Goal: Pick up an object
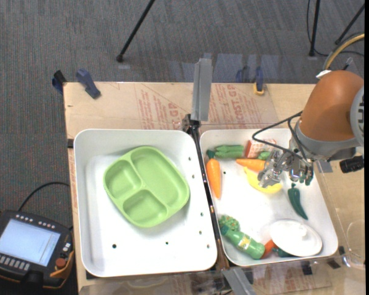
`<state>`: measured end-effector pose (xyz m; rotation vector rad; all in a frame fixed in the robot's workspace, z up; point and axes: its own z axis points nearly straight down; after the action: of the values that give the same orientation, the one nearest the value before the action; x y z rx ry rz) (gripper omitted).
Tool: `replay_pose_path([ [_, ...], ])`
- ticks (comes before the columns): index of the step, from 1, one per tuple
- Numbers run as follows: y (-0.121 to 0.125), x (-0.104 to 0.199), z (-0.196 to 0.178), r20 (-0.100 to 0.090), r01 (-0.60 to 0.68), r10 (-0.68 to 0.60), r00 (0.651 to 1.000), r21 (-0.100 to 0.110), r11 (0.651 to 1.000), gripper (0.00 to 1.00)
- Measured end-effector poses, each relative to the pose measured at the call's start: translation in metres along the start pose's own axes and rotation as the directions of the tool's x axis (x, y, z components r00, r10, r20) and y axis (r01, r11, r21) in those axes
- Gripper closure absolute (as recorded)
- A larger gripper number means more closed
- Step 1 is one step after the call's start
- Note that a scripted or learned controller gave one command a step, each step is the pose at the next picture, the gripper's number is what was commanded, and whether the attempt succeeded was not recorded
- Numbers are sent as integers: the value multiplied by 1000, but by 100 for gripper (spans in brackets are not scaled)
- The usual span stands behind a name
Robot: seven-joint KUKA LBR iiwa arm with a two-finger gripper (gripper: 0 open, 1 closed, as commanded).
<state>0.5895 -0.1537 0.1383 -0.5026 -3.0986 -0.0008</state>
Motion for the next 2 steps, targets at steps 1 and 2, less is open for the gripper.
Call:
replay_pose_path([
  [1,22,28,54,-4,64,-64,998,0,998,100],
  [2,23,28,54,-4,64,-64,998,0,998,0],
])
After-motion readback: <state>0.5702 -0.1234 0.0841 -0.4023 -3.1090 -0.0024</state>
